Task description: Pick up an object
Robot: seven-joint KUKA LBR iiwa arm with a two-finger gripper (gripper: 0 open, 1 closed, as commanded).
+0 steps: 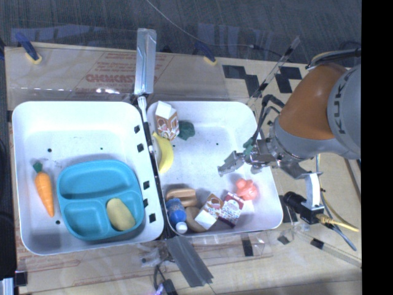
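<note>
the pick has not been made yet, as far as the view shows. the tool [232, 163] hangs over the bare middle of the right bin [209, 112], and nothing sits between its fingers. the fingers look slightly spread, with a small gap between their tips, and they hold nothing. so the whole grasp and lift are left to do.

no single object is named by the task, so any item in reach would serve. the nearest is a small red-orange fruit-like piece [246, 189], lying just below and to the right of the fingertips, near but not touching. just beside it, toward the bin's front wall, lie two small cartons [224, 209], tipped over and touching each other. further left along the front are a blue-capped bottle [176, 214] and a brown bun-like item [181, 195]. a banana [163, 154] lies against the left wall of this bin, well apart from the tool, with an upright carton [165, 121] and a dark green lump [185, 129] near the back.

the left bin [73, 112] holds a blue tray [98, 183], a yellow potato-like item [121, 214] in one of its compartments, and a carrot [43, 191] beside the tray.
</note>
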